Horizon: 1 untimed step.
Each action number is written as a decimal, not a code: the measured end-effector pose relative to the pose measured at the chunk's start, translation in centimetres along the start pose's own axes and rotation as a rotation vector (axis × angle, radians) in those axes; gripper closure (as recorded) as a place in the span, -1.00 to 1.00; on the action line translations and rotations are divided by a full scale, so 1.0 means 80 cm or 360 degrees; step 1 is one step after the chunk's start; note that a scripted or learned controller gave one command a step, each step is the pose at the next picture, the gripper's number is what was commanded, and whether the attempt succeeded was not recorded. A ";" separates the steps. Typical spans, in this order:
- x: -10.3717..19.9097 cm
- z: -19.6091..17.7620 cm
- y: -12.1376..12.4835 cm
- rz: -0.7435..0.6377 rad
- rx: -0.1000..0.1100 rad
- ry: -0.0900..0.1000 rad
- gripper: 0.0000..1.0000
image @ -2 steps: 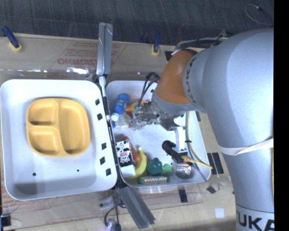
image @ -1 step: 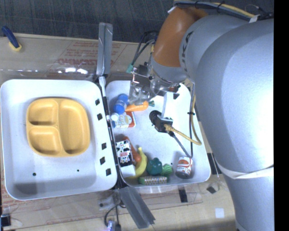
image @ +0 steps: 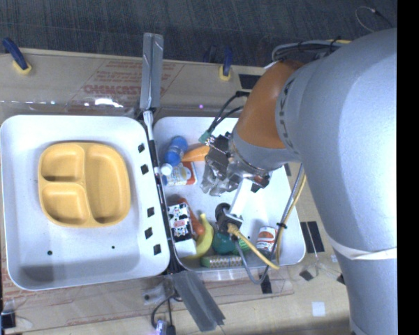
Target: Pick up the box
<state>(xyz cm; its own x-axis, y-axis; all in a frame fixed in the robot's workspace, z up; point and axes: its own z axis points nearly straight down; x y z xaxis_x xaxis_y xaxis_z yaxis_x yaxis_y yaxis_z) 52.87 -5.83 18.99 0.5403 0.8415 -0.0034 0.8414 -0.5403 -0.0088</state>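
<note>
The box [image: 179, 219] lies at the left edge of the right bin [image: 288, 253], beside a banana [image: 206, 239]. The gripper [image: 218, 180] hangs just up and to its right, apart from it; I cannot tell its state.

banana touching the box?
Touching. Camera view shows the banana lying against the box along its right edge, no gap between them.

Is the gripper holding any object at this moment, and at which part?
It cannot be told: the gripper hangs over the right bin, above the box, its tips unclear.
</note>
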 end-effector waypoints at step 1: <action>-0.046 0.123 0.015 0.0237 -0.0003 0.0003 1.00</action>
<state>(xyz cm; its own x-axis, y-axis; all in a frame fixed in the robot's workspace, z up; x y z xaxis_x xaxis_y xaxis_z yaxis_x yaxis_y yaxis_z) 51.83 -9.56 9.12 0.6593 0.7519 -0.0029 0.7519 -0.6593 -0.0066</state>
